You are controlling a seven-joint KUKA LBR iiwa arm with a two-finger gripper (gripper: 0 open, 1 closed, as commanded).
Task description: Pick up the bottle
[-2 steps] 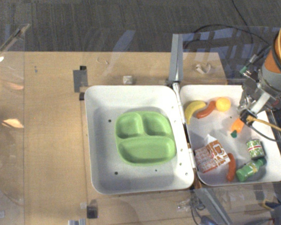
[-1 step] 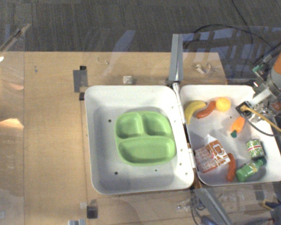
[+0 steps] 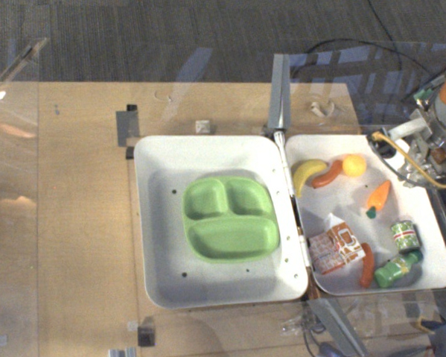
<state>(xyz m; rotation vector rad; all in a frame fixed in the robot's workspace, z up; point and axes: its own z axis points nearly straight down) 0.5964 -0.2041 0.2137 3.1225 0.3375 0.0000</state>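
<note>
Lying in the right bin's (image 3: 434,223) near corner, the green bottle (image 3: 398,270) is well apart from the gripper (image 3: 423,160), poised at the bin's far right edge; its state cannot be told.

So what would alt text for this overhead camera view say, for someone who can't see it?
A green bottle lies in the near right corner of the right bin, among toy food, while the robot's end effector hovers at that bin's far right edge. The left bin holds a green divided tray.

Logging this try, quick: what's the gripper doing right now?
Gripper: at the right bin's far right edge, away from the bottle; open or shut cannot be told.
</note>
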